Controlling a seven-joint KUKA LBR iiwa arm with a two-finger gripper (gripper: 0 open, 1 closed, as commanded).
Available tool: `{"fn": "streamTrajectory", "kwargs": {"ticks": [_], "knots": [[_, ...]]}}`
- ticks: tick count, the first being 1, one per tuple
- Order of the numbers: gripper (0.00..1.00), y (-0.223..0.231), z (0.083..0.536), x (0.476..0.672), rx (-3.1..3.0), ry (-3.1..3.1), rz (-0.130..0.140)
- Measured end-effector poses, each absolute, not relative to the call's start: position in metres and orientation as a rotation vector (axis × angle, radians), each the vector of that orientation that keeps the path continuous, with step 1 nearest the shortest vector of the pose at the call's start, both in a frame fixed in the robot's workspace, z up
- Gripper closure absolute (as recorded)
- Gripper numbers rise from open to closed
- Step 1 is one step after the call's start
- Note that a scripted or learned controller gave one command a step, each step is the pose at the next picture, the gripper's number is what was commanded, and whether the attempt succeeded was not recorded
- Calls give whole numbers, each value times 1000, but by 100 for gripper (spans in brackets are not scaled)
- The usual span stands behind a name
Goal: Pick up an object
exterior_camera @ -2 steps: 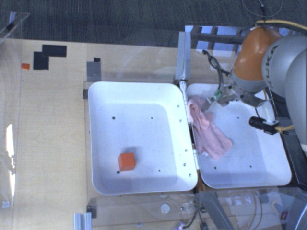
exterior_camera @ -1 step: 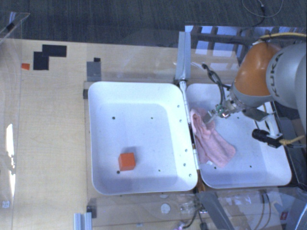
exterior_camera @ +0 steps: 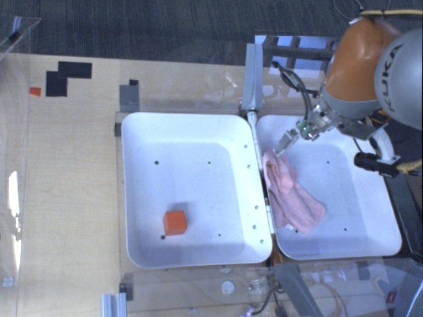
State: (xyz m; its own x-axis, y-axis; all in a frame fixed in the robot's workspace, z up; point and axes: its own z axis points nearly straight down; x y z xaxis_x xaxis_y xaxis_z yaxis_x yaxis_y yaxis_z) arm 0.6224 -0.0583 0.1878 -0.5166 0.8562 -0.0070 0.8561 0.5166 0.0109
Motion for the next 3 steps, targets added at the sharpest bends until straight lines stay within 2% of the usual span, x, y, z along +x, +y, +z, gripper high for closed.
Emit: {"fn": "streamTrajectory", "kwargs": {"ticks": [1,2,3], "knots": [[0,-88,100,604,1571,2703,13],[0,-92,95,631,1898,2482,19],[100,-89,108,635,1887,2482,29]]}}
